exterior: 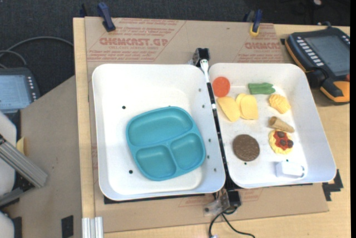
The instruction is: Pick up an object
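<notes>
Sitting on brown bench [167, 36]: two bins. Targeting isolated brown cookie [245, 147] in right bin [311, 120], descending centred, avoiding pizza slice [281, 141]. Claw state: cannot tell.

- Setting: robotics lab or test bench, not a home.
- Bench [167, 36]: board printed with a maker's name, held by blue and yellow clamps [105, 15].
- Teach pendant [325, 53]: black and orange, at the right edge.
- Floor: dark carpet with loose cables [33, 45].
- Aluminium framing [22, 162]: at left.
</notes>
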Available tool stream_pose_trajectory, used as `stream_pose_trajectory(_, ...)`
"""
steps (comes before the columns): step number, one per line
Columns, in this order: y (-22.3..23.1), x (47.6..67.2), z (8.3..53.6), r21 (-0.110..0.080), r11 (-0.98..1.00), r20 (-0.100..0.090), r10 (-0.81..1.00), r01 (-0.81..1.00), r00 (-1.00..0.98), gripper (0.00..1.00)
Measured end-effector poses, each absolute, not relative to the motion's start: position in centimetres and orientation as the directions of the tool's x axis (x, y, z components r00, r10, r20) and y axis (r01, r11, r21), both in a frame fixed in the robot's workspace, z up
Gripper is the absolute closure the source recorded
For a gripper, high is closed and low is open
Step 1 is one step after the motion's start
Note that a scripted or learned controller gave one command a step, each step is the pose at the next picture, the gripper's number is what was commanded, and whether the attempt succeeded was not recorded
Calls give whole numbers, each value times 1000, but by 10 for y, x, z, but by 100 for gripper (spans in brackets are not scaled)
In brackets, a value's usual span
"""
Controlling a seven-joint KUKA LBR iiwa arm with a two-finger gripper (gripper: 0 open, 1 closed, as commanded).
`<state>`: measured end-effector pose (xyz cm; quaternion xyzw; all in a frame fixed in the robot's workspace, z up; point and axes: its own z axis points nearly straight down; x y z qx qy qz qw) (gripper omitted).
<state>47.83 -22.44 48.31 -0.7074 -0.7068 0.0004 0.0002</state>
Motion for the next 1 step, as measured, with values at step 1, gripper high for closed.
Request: stream_pose_trajectory(1, -224, 487, 400, -1, -1, 0, 1000, 1000, 1, 100)
